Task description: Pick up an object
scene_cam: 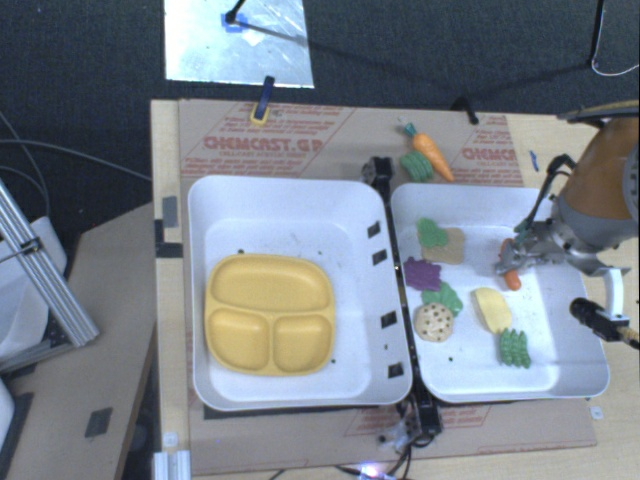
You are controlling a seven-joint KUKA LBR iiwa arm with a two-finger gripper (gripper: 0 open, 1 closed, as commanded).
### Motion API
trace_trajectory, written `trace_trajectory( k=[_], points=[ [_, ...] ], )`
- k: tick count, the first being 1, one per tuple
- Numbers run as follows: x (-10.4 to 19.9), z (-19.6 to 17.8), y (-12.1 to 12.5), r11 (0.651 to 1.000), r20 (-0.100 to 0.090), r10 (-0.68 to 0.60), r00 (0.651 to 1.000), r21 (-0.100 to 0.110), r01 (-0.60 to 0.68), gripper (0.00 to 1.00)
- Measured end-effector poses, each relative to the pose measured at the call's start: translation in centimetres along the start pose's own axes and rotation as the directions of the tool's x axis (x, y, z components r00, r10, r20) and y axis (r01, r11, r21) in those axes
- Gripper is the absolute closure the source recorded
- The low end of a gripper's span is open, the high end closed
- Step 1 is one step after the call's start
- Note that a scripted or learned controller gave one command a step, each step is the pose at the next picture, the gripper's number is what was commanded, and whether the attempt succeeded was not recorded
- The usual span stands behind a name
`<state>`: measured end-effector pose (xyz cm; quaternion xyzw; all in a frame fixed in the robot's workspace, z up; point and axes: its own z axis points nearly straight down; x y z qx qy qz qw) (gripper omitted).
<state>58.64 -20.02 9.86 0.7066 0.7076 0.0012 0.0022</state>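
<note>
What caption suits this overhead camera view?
Robot gripper low in right bin beside small orange piece; yellow tray in left bin.

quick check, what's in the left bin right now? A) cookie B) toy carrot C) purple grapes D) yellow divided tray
D: the yellow divided tray lies alone in the left bin; the cookie and purple grapes are in the right bin, and the carrot lies on the cardboard behind the bins.

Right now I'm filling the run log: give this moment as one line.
hand low in right bin | small orange piece at its tip | grasp unconfirmed | yellow tray in left bin
</note>
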Motion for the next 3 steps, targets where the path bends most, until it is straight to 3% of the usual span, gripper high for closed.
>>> trace_trajectory(
  k=[1, 2, 3],
  points=[
    [3.4, 1.3, 2.0, 1.000, 0.000, -0.005, 1.000, 0.000, 0.005, 1.00],
    [12.9, -9.2, -1.0, 1.000, -0.005, -0.012, 1.000, -0.003, 0.012, 1.00],
    [17.3, -13.9, -1.8, 1.000, -0.003, -0.008, 1.000, -0.001, 0.008, 1.00]
  ],
)
